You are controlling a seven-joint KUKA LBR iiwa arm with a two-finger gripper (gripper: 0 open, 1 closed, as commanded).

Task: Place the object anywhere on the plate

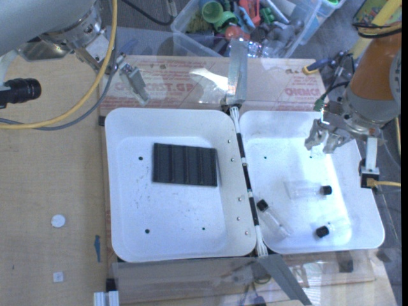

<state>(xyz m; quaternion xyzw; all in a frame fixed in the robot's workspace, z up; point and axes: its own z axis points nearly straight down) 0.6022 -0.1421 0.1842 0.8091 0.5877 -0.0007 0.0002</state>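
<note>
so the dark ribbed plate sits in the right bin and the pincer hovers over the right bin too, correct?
Not quite. In the camera view the dark ribbed plate lies in the left bin, not the right bin. The pincer does hover over the right bin.

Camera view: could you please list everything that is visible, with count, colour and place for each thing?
White bins: two, white, side by side on the bench.
Plate: one, dark grey, ribbed, flat in the left bin.
Clear bottles: three, transparent with black caps, lying in the right bin's near half.
Storage box: one, clear plastic, holding colourful toys, behind the bins.
Yellow cable: one, curving over the bench at far left.
Small disc: one, white, on the bench left of the bins.
Arm: one, grey with orange band, at right.
Gripper: one, metallic, over the right bin's far part.
</note>
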